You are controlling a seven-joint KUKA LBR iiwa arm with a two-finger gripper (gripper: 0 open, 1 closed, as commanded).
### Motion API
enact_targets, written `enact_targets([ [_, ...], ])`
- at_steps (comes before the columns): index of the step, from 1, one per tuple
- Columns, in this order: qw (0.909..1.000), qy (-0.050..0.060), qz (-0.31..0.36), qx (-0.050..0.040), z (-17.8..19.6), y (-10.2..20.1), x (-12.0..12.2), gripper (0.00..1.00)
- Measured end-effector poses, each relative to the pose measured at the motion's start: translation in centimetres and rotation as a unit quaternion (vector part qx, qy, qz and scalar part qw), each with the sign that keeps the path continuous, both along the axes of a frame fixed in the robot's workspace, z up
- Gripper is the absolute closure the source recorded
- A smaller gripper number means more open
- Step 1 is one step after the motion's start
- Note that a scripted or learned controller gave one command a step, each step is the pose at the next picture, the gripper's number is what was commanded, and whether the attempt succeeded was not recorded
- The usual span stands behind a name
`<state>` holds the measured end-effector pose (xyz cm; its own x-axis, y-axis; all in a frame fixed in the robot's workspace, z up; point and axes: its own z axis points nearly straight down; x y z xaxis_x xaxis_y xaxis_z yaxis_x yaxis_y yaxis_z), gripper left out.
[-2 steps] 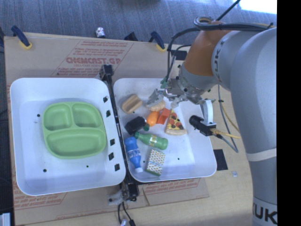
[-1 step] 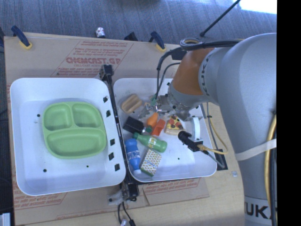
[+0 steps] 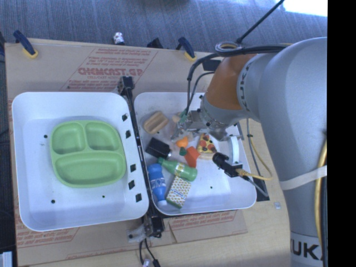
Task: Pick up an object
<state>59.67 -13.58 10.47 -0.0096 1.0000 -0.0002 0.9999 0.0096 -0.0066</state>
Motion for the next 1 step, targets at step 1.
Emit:
enact_targets([
  [1, 1.0, -0.003, -0.002, 0.0005, 11.04, 2.97, -4.66, 1.0],
])
